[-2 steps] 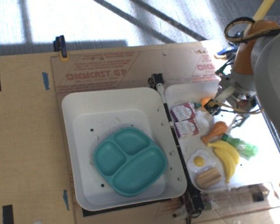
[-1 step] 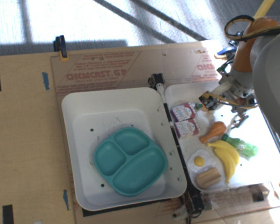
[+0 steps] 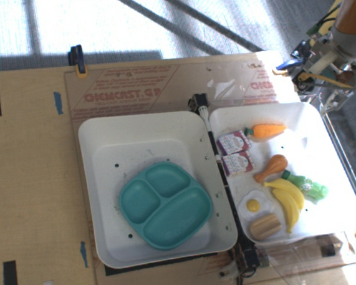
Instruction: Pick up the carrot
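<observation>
While the jaws (image 3: pixel 321 71) blur at top right – state unclear, carrot (image 3: pixel 266 131) unobstructed

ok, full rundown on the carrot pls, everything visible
The carrot is a small orange toy, plastic-looking, with a green stub at its left end. It lies flat and roughly crosswise near the far wall of the right bin, just right of a purple-and-white packet; whether they touch is unclear. Nothing grips it.
</observation>
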